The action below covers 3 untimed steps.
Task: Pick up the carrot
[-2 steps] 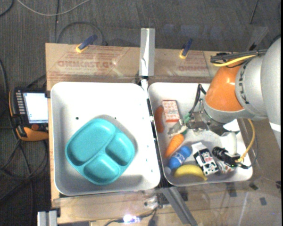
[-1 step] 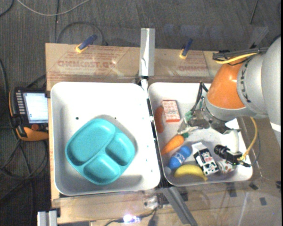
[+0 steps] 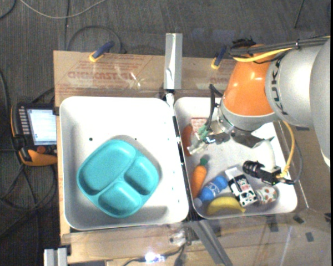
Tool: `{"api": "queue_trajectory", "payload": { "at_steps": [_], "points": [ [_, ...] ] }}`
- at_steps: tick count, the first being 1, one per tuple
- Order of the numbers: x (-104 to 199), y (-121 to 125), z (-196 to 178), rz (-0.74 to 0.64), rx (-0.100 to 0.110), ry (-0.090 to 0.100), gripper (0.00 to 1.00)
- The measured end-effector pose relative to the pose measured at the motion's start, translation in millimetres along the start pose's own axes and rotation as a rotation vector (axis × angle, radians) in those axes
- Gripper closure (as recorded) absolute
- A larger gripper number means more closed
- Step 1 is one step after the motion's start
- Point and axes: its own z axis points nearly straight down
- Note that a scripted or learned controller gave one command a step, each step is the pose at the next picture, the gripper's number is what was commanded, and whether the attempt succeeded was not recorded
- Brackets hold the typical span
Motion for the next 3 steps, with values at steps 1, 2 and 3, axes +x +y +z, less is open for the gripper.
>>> {"api": "queue_trajectory", "payload": {
  "at_steps": [1,2,3],
  "points": [
    [-47,-35,-108,0.004,-0.002,-0.005,1.0],
    [-18,-63,-11,-0.127,0.001,0.001,1.0],
    [11,-63,-13,0.089,0.001,0.0,1.0]
  ]
}}
